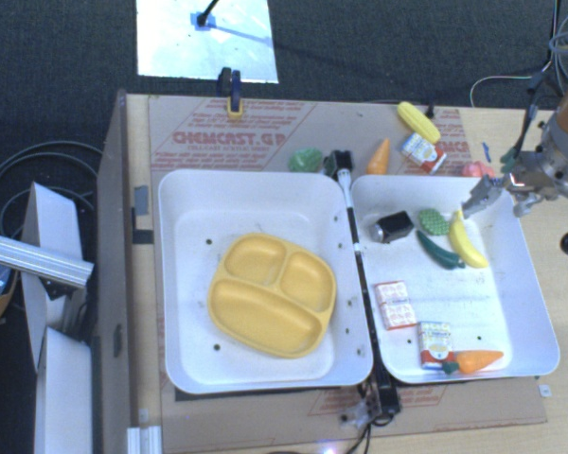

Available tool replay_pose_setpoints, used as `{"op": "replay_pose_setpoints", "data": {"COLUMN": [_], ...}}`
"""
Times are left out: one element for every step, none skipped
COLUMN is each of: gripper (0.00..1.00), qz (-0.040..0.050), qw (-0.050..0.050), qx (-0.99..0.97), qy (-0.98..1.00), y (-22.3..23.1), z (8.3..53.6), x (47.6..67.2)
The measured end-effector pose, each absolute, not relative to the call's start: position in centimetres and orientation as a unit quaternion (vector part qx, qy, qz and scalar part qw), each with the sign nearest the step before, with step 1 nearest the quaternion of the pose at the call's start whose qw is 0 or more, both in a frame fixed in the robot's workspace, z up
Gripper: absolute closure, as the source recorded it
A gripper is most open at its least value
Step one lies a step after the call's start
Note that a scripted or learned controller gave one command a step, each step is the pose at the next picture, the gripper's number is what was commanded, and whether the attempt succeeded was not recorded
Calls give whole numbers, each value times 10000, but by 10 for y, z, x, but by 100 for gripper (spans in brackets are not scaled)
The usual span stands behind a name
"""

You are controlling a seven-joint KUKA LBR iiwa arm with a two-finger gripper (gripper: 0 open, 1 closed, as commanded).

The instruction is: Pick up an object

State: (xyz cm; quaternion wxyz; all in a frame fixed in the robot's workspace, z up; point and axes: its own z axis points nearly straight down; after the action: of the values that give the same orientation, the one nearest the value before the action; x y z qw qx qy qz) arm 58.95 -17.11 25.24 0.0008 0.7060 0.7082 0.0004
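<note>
My gripper hangs over the far right corner of the right bin, open, with nothing between its fingers. Just below and left of it lies a yellow banana, next to a dark green vegetable and a light green piece. A black block sits near the bin's far left. Nearer the front are a red-and-white packet, a small carton and a carrot.
The left bin holds a yellow divided plate. Behind the bins on the cardboard lie a yellow corn-like toy, a small carrot, a small box, a green item and a pink item.
</note>
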Motion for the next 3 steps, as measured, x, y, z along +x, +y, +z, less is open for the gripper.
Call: {"op": "replay_pose_setpoints", "data": {"gripper": [0, 100, 100], "qz": [-6, 15, 22], "qw": [-2, 29, 0], "qx": [7073, 7063, 7032], "qy": [7069, 7079, 7110], "y": [-204, -203, -125], "z": [77, 96, 130], "x": [615, 617, 609]}}
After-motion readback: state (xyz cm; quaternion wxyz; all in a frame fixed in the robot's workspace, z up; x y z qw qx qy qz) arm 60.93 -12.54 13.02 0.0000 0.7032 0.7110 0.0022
